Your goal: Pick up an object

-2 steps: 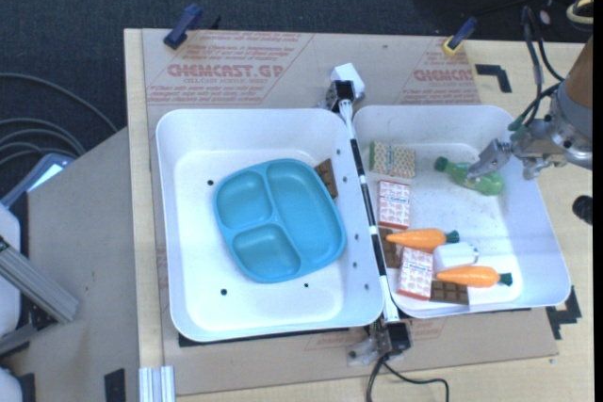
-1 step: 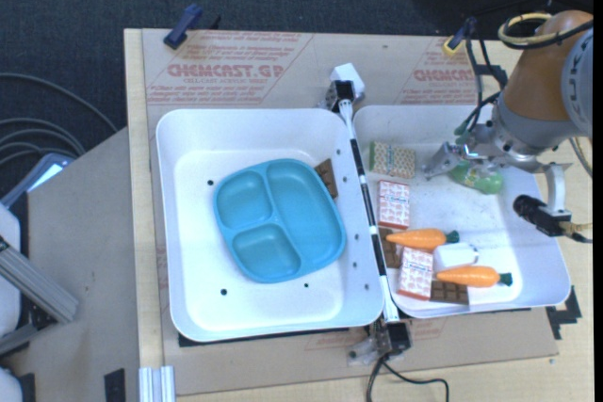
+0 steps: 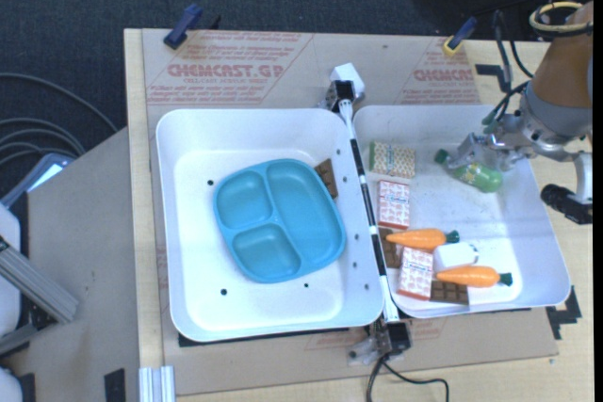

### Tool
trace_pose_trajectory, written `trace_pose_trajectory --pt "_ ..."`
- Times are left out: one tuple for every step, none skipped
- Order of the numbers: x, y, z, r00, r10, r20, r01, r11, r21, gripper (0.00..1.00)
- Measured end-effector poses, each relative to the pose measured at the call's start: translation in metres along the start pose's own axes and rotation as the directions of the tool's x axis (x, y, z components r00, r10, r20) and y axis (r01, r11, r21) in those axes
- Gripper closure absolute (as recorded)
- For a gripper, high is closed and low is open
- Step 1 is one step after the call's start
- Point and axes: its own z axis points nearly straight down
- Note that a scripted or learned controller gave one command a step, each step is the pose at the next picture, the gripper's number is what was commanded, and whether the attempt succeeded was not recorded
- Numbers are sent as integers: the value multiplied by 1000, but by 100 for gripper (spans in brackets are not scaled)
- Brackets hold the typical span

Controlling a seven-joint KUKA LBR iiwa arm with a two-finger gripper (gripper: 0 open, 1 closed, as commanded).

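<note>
My gripper [image 3: 469, 155] hangs low over the back of the right bin [image 3: 537, 231], reaching in from the right under the grey wrist. A small green object [image 3: 484, 177] lies right at its tip, touching or nearly touching it. I cannot tell whether the object is gripped. Toward the bin's front lie two orange carrots [image 3: 417, 239] [image 3: 471, 276] with a white block [image 3: 455, 255] between them. Several small printed packets [image 3: 394, 202] sit along the bin's left side.
The left bin [image 3: 188, 165] holds a blue divided plate [image 3: 278, 219] with a brown piece [image 3: 326, 176] poking out from under its right edge. A ridge [image 3: 363, 193] separates the bins. A brown bar [image 3: 452, 294] lies at the right bin's front.
</note>
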Motion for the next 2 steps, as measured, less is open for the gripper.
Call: trace_pose_trajectory --pt "42 15 35 1000 -1 -3 1 1000 3 0" --pt "42 16 24 1000 -2 -2 2 1000 2 100"
